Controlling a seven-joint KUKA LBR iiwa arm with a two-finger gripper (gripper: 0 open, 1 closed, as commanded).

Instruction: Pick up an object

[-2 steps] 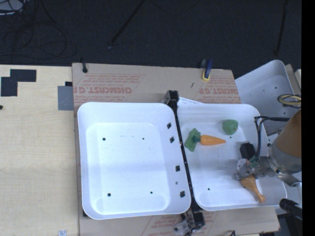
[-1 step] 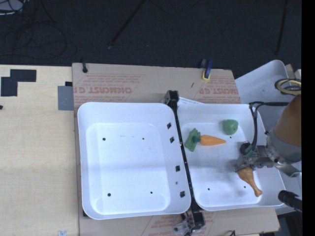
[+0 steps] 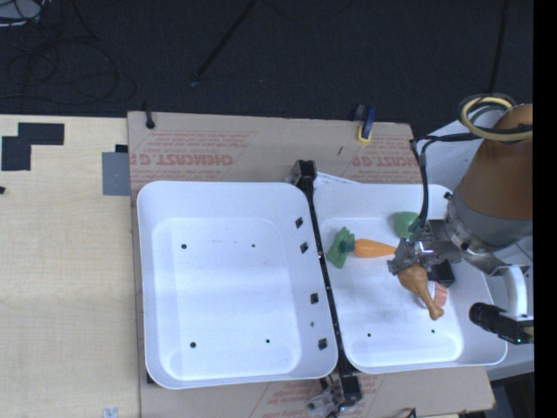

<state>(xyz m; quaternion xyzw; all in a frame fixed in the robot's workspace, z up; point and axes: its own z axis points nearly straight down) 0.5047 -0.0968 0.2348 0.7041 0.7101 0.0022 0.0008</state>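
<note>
The gripper (image 3: 409, 259) hangs low in the right bin (image 3: 392, 355), just above a toy drumstick (image 3: 420, 286) beside a toy carrot (image 3: 361, 250); finger state unclear, nothing visibly lifted yet.

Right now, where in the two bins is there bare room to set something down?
The left bin has bare floor from wall to wall. In the right bin the near strip in front of the drumstick is free. Its middle and far right are crowded: carrot, green piece, gripper.
</note>
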